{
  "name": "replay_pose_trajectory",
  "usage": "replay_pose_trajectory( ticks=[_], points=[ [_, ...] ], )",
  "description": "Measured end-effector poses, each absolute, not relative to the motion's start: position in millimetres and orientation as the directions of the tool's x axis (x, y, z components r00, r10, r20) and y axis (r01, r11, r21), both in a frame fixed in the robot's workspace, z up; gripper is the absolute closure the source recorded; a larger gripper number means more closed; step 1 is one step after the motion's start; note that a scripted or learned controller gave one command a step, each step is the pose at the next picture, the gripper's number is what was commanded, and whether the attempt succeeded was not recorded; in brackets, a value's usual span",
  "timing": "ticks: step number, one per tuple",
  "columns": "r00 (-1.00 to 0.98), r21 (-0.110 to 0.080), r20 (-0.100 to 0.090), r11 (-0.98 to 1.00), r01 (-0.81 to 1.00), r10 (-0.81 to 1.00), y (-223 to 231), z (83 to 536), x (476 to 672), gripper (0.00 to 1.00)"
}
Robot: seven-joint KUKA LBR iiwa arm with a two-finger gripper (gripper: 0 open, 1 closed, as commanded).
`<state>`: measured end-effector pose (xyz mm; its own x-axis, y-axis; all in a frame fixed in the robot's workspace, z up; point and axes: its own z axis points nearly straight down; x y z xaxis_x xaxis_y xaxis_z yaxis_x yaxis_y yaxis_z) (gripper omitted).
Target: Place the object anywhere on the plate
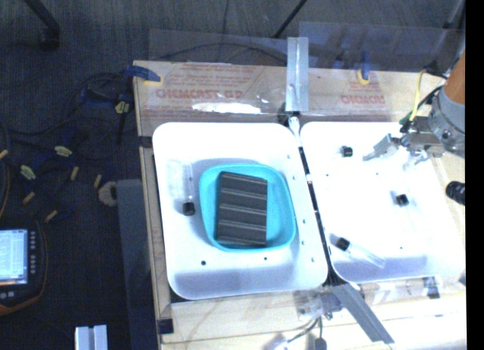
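Dark ridged block (242,209) lies on the blue plate (283,216) — well apart from the gripper (399,150), its state unreadable.

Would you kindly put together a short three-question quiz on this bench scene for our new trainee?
1. True or false: the dark ridged block lies on the blue plate.
2. Which bin holds the plate: A) the left bin, B) the right bin?
3. Fill in: the claw is over the ____ bin.

Key: 1 true; 2 A; 3 right.
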<state>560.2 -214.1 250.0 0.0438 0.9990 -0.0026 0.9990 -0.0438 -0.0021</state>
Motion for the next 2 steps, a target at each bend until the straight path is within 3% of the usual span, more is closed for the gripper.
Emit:
replay_pose_trajectory(
  ticks=[1, 2],
  points=[
    [-0.001, -0.002, 0.000, 0.001, 1.000, 1.000, -207, 213, 493.8, 0.00],
    [0.048, 0.001, -0.001, -0.048, 0.999, 0.999, -223, 238, 485.0, 0.00]
  ],
)
